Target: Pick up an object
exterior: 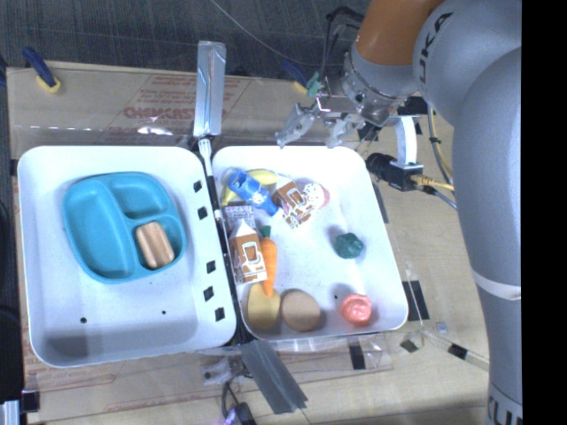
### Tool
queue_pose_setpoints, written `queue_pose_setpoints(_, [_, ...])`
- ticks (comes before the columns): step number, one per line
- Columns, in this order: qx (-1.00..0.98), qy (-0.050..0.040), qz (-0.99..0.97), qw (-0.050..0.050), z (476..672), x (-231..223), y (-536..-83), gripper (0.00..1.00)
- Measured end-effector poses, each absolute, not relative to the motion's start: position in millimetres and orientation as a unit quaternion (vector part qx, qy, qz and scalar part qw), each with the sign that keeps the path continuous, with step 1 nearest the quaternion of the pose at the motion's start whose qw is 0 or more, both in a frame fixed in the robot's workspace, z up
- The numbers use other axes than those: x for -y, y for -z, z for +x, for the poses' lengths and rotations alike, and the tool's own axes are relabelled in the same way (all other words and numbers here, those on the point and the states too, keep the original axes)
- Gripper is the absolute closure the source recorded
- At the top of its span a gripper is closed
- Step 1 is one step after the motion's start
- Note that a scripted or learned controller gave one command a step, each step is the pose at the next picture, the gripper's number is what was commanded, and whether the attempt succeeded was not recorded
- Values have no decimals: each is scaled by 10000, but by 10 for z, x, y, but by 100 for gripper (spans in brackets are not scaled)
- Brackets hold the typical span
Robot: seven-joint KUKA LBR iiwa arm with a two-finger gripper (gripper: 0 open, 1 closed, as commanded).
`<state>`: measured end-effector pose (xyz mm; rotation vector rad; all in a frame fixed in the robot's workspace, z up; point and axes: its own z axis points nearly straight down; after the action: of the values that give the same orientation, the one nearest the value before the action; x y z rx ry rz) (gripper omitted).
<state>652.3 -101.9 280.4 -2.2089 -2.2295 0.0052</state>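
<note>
In the left shallow white bin [53,326] lies a blue plastic divided plate [111,224]. A tan hot-dog-shaped toy [155,244] rests in the plate's near right compartment. A strip of black clips [211,237] runs along the seam between the two bins.

The right shallow white bin [381,237] holds a cluster of toy foods. Along its left wall, from far to near, are a blue-and-yellow packet [249,184], a small brown-and-white carton [248,253] and an orange carrot-shaped toy [268,262] just beside the carton. Near the front wall sit a yellowish rounded piece [262,308] and a brown potato-like lump [301,309], touching each other. Toward the far middle lies a brown-and-white patterned box [298,202], tilted. Further right, apart from the rest, are a dark green lumpy toy [348,244] and, near the front right corner, a pink round toy [357,308].

The two-finger gripper [312,129] hangs over the far edge of the right bin, above the bench rather than over any toy. Its fingers [292,131] are spread apart with nothing between them. The grey arm with orange band [399,11] reaches in from the right.
</note>
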Motion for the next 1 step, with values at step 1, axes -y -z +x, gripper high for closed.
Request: queue_pose_setpoints(1, [7024,-37,-7117,41,5909,897,-1095,0])
